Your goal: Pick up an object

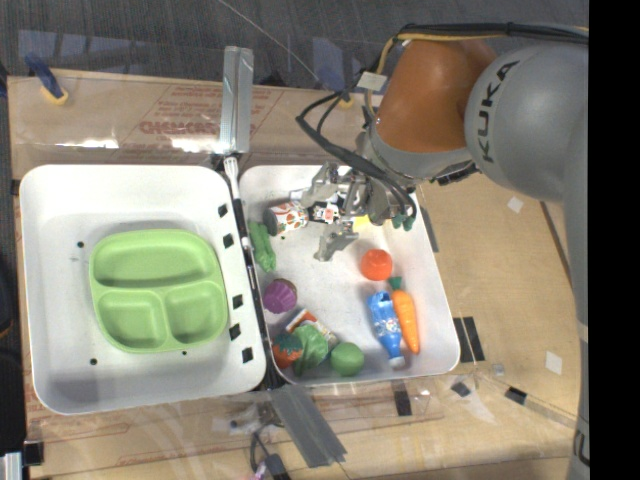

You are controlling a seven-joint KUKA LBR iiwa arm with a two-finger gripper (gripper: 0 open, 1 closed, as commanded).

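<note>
We see the robot arm [480, 98] reaching down into the right bin [440, 298] full of toy food

The gripper [335, 230] hangs over the top part of the right bin, near a small red and white toy [288, 217], and we cannot tell if it is open or shut or if it has anything in it. Below it we see an orange ball [377, 264], a blue bottle [384, 324] and a carrot [405, 318] lying side by side and touching. A long green veggie [263, 246] lies by the left wall, with a purple ball [280, 295] under it. At the bottom of the bin sit a leafy green toy [309, 346] and a green ball [347, 358], close together. The left bin [50, 198] holds a green tray [157, 289] with three parts
</note>
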